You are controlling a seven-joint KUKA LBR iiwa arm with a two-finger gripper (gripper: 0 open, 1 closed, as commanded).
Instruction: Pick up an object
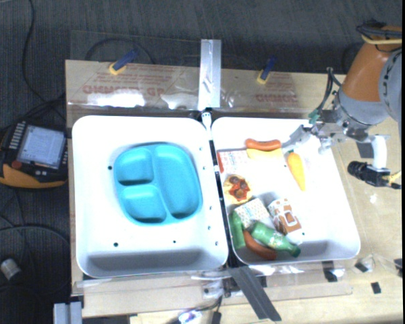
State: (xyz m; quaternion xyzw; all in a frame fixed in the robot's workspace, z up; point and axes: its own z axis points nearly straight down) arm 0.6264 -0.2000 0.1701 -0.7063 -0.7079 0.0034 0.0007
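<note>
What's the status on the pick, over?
Gripper over right bin's top edge, nothing held. Hot dog and carrot nearest. Nothing in the way.

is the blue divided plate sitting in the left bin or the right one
In the left bin. The blue divided plate lies flat in the middle of the left bin, apart from the toy food in the right bin.

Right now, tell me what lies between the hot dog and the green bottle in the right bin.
In the camera view, a small red-brown food piece and a white packet lie between the hot dog and the green bottle.
</note>
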